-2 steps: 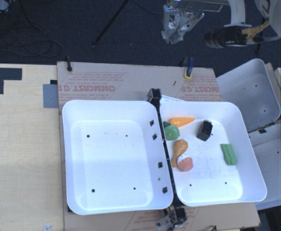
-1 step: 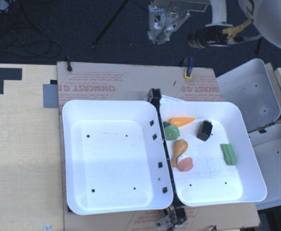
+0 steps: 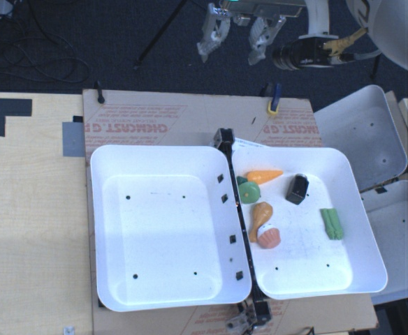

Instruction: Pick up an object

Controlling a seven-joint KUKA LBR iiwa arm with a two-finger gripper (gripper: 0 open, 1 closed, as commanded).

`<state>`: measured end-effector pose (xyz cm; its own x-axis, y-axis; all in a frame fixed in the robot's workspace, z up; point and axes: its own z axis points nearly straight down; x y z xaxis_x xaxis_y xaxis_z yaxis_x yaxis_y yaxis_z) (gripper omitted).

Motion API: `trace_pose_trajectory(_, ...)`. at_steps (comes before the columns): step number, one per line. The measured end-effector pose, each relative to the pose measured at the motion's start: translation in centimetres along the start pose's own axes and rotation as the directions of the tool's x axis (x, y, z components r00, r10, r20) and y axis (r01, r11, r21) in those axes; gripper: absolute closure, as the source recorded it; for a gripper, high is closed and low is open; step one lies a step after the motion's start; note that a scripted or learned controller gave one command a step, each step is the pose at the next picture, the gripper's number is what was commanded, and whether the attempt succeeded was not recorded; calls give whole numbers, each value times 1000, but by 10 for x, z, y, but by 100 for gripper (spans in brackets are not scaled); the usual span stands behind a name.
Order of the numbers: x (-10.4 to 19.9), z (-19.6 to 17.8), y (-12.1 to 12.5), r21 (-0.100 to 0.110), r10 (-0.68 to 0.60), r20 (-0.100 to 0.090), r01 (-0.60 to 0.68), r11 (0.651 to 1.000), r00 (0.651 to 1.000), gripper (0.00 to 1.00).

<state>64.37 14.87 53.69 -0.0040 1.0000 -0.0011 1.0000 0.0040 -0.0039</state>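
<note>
**A:** Where's your gripper (image 3: 233, 45) right now?

**B:** Look to 12 o'clock of the bins: it hangs over the dark floor past the far edge of the cardboard sheet (image 3: 190, 121), well apart from both bins. Its two fingers (image 3: 213, 36) stand spread wide, with nothing between them.

**A:** And the things you could pick?

**B:** All lie in the right bin (image 3: 361, 257), crowded toward its 10 o'clock corner. You have an orange carrot (image 3: 265, 176) near the far wall, and a green round piece (image 3: 247, 191) just at its 7 o'clock, against the divider. At 3 o'clock of the carrot sits a small black block (image 3: 297, 188). Below the green piece, a tan pear-shaped item (image 3: 260, 218) touches a pink piece (image 3: 269, 238) at its 5 o'clock. A green ridged piece (image 3: 332, 223) lies apart, toward the bin's 3 o'clock wall.

**A:** The left bin (image 3: 106, 222)?

**B:** You see its white floor and a few small dark dots.
</note>
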Motion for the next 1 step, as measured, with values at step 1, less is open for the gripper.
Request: trace_pose_trajectory(1, 2, -9, 0, 3, -6, 1, 6, 1000, 1000, 100)
